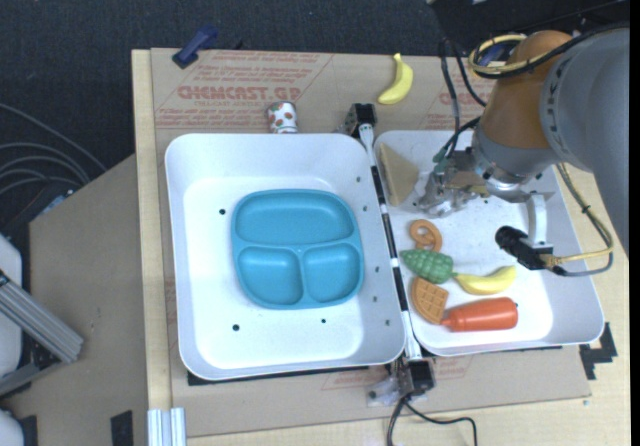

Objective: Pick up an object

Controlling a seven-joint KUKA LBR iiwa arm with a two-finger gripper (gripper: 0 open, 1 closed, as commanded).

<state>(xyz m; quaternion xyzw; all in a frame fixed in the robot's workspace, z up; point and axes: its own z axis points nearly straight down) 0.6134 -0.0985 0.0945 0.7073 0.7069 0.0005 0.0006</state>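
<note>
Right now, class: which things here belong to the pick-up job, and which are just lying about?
Job: gripper; in the right bin: pretzel, green piece, waffle, banana, red sausage.

Lying about: blue tray, second banana on the bench.

One fixed camera looks down at a slant on the worktop (250, 84), taking in both bins (190, 234) whole.
</note>
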